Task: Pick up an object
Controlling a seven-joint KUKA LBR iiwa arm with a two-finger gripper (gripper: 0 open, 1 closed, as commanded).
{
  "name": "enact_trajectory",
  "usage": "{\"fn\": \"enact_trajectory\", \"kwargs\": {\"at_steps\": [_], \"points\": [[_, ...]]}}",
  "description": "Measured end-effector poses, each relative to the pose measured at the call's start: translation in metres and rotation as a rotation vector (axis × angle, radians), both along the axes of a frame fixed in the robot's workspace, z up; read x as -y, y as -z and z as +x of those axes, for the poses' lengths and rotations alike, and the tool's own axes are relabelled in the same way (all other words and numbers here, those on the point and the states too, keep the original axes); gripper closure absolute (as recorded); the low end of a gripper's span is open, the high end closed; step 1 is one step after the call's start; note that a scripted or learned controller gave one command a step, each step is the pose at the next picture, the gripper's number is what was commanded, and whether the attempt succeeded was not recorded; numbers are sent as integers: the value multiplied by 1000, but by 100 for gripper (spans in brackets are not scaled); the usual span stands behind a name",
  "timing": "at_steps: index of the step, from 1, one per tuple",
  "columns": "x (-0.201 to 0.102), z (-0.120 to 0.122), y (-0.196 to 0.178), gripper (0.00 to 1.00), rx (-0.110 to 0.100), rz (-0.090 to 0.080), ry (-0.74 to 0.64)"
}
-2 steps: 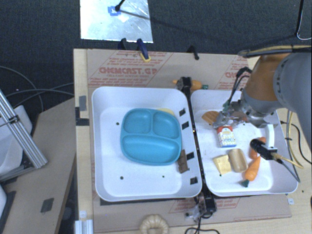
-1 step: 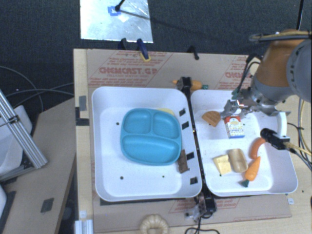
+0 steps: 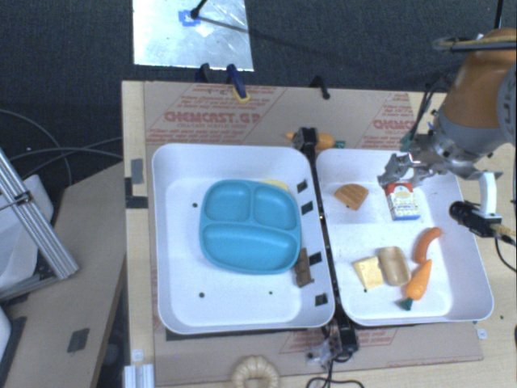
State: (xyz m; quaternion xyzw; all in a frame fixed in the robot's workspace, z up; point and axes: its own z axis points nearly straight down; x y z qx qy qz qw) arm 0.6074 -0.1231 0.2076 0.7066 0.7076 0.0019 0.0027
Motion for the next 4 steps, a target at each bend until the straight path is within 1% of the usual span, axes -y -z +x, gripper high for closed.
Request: {"fn": "enact_trajectory", "kwargs": {"at_steps": [1, 2, 3, 4], "points": [[0, 1, -18, 100, -2, 1, -2], [-47, -25, -8, 100, -7, 3, -6], [-91, -49, -20, 100, -6, 4, -7], [-141, -75, -9, 100, -9, 3, -8]]}}
